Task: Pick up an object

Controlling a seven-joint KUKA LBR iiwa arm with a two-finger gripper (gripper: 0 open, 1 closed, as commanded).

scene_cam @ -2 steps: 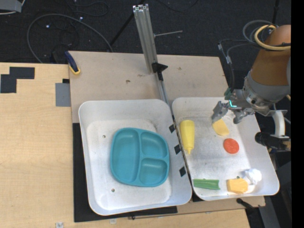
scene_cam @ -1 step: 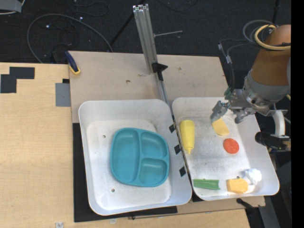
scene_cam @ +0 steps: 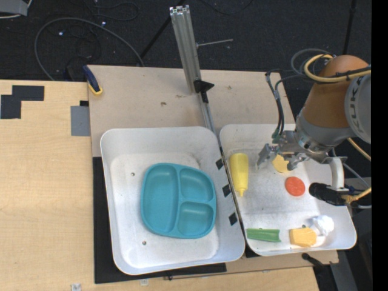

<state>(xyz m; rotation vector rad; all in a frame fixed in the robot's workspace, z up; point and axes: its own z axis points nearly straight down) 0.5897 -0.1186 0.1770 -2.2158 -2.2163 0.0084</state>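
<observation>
A: While the arm (scene_cam: 330,102) reaches in from three o'clock in the camera view, where does its gripper (scene_cam: 280,158) sit?

B: Over the right bin (scene_cam: 257,247), near that bin's upper middle. The fingers look spread, with a small yellow piece (scene_cam: 280,164) just below and between them. I can't say they clasp it; the claw reads as released and hovering at the piece.

A: So that yellow piece is the target?

B: That's my judgement, since it's nearest. The other candidates in the same bin: a yellow bottle-shaped toy (scene_cam: 239,171) at nine o'clock from the gripper, a red disc (scene_cam: 295,187) at about five o'clock just beside it, then along the six o'clock edge a green bar (scene_cam: 263,235), an orange-yellow block (scene_cam: 302,237) and a white lump (scene_cam: 323,224).

A: How should the grasp go?

B: Centre the fingers so the piece lies squarely between them, descend straight to the bin floor, then close before lifting. The red disc is close, so a finger drifting toward five o'clock could nudge it. A small rounded piece may squirt out if pinched off-centre.

A: And the left bin (scene_cam: 115,144)?

B: It carries a teal divided plate (scene_cam: 179,200), well apart from the gripper; nothing there matters to this step.
</observation>
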